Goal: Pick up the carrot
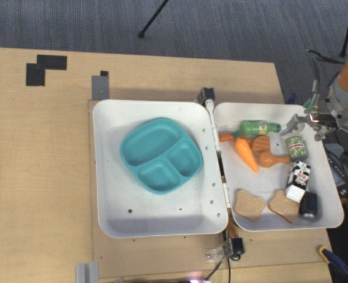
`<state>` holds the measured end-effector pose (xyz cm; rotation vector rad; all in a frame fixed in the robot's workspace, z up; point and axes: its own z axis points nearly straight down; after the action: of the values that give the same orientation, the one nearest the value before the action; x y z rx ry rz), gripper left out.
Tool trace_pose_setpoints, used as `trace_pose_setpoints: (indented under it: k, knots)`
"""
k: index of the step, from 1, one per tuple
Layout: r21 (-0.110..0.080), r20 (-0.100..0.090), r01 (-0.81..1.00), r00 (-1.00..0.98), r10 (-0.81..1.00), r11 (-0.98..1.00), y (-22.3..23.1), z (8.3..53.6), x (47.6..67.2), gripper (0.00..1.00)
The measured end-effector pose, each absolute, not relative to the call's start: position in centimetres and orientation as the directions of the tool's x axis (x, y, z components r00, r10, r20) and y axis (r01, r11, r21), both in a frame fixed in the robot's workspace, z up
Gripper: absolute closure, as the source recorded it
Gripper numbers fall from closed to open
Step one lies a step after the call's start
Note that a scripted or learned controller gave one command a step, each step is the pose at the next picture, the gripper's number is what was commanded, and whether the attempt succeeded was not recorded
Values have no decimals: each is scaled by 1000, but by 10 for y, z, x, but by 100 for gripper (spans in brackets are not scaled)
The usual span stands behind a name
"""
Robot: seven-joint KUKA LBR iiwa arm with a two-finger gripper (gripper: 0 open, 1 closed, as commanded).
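Note:
The carrot (246, 153) is orange and tapered. It lies slantwise in the left part of the right bin (333, 214), its tip pointing toward the front. My gripper (306, 130) hangs over the bin's back right corner, well to the right of the carrot and apart from it. Its two grey fingers (292, 124) stand spread, so it is open with nothing between them. The grey arm with its orange band enters at the right edge.
Close around the carrot lie a green bottle (259, 127), a small orange piece (226, 137) and two orange-brown toys (266, 152). A green can (296, 147), a black-and-white carton (298, 178) and two bread slices (249, 205) also lie in this bin. The left bin (112, 217) holds a teal divided plate (161, 154).

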<state>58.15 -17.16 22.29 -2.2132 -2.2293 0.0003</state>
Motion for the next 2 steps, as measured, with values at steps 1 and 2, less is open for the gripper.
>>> trace_pose_setpoints:
  k: [1,2]
  knots:
    - [14,-3,995,-94,996,95,-100,89,583,0]
    - [19,-1,995,-96,995,96,-99,101,586,100]
